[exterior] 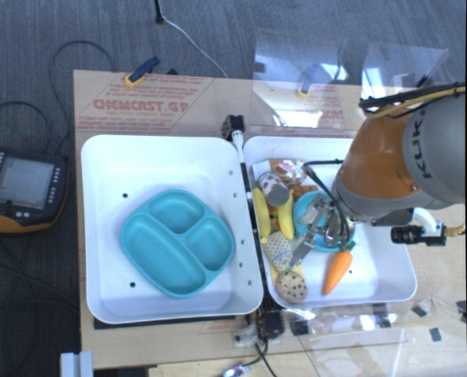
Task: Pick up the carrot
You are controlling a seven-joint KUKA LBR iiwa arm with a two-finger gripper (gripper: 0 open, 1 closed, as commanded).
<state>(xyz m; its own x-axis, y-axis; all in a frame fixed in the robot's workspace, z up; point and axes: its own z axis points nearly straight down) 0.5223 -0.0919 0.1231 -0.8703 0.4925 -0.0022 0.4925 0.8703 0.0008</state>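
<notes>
The orange carrot (337, 271) lies in the right bin (391, 277), near its front wall, tilted with its green stub up toward the gripper. My gripper (310, 236) hangs just left of and above the carrot's top end, over the pile of toy food. The carrot rests on the bin floor, beside the gripper and not in it. The grey arm with its orange band (383, 167) reaches in from the right and covers the bin's back right part.
Left of the carrot in the right bin lie a yellow banana (261, 210), a round speckled cookie (293, 287), a small blue dish (306, 208) and several other toy foods. A teal divided plate (178, 242) sits in the left bin (108, 171). A control pendant (17, 191) lies on the floor at the left.
</notes>
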